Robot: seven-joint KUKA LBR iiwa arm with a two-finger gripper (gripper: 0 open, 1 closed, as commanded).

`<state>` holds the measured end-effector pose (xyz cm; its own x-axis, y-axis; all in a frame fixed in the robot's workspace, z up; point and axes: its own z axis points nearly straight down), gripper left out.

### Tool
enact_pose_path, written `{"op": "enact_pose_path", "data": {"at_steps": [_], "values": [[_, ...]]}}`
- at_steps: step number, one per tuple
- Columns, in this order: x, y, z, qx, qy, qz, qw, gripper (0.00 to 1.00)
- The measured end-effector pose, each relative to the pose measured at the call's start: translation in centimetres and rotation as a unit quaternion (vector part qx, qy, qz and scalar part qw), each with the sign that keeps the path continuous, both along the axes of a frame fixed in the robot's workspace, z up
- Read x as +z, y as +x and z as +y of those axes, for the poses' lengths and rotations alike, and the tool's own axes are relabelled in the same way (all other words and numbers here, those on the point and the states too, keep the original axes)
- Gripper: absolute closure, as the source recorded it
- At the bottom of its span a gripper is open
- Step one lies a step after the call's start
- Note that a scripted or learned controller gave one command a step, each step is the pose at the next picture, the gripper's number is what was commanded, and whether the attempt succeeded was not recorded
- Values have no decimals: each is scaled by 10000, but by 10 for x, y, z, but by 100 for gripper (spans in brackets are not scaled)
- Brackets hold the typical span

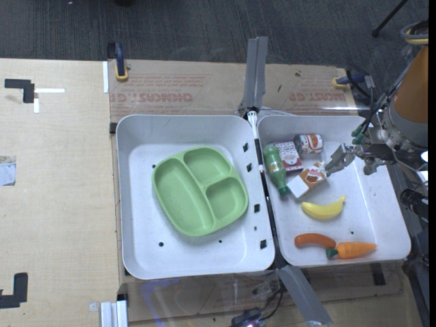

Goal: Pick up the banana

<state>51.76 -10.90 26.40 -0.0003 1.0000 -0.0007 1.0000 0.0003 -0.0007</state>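
Landmark: the right bin (392,213), one of two white bins side by side on the bench.

Banana (323,208): lies flat on the floor of the right bin, about mid-bin. Long axis runs roughly left to right, tilted a little so the right end sits higher in the view. Right tip points toward the bin's right wall and slightly toward the far rim; left end is blunter and points toward the left bin (133,196). The curve bows downward, toward the near rim. Nothing touches it.

Around it in the right bin:
- green bottle (276,169), lying near the bin's left wall, neck toward the far rim
- small packets (300,154), red and white, clustered toward the far rim
- orange-and-white carton (313,176), just beyond the banana
- red pepper (315,240) and carrot (353,250), end to end along the near rim, apart from the banana

Gripper (338,161): over the right bin, beyond the banana and to its right, tip near the carton. The fingers blur together at this angle; cannot tell how far apart they stand or whether anything is in them.

Left bin: green divided plate (199,191), three compartments.
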Motion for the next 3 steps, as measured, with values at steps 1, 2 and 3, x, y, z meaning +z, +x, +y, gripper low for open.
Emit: {"op": "enact_pose_path", "data": {"at_steps": [1, 2, 3], "values": [[-111, 2, -27, -343, 3, 3, 9994, 0], [-172, -3, -32, -451, 5, 4, 9990, 0], [-162, -3, -32, -458, 5, 6, 9990, 100]]}}
